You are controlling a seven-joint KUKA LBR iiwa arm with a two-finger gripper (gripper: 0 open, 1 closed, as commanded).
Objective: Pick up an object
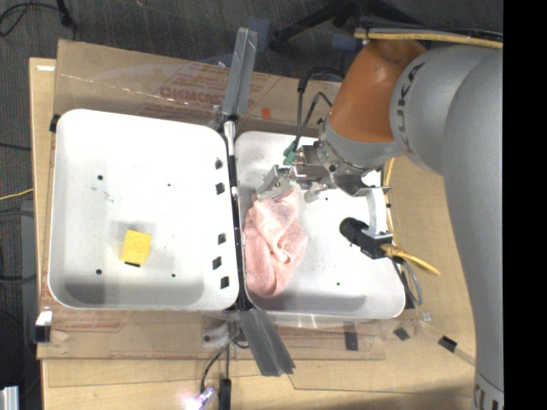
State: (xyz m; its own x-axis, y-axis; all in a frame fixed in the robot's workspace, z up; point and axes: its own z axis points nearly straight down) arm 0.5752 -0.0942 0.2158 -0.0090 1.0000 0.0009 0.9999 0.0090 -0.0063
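Grey arm (453, 126) reaching into right bin (376, 293), end effector (286, 184) gripping pink cloth's (273, 242) top edge, yellow sponge (136, 247) in left bin (77, 143)

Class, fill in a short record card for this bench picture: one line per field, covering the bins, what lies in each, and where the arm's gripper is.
bins: two shallow white bins side by side, left bin and right bin
left bin contents: yellow block, near its front
right bin contents: pink cloth, crumpled, along the bin's left side
arm: grey with an orange band, reaching in from the right
gripper position: gripper over the right bin, at the top end of the pink cloth
jaws: state cannot be told
divider: grey bar between the bins
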